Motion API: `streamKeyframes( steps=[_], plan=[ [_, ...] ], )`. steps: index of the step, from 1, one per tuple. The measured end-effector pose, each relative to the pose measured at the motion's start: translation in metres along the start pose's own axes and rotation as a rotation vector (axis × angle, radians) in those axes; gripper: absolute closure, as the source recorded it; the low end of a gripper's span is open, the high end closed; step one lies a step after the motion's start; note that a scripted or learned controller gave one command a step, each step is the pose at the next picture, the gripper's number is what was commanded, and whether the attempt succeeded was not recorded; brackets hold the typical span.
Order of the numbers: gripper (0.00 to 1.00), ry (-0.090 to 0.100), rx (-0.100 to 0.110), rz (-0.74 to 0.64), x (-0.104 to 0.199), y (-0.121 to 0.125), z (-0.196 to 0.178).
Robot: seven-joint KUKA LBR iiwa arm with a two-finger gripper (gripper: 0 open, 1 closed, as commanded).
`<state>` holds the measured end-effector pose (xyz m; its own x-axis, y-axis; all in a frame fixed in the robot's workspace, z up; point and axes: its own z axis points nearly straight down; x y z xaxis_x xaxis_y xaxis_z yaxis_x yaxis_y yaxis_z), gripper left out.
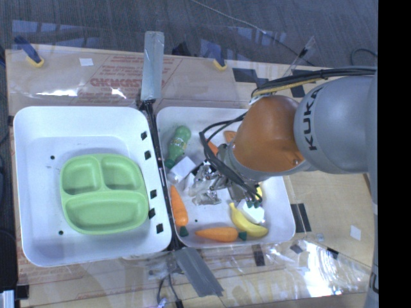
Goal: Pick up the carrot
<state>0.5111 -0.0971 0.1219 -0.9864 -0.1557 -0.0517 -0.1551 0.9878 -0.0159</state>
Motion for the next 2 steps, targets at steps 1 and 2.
streamKeyframes(
  steps=[1,2],
  plan=[
    [1.0,0.033,-0.011,-0.173,0.0086,-0.0141,-0.2574],
    [0.0,0.042,-0.016,-0.173,0.0096,-0.014,-0.2531]
  ],
)
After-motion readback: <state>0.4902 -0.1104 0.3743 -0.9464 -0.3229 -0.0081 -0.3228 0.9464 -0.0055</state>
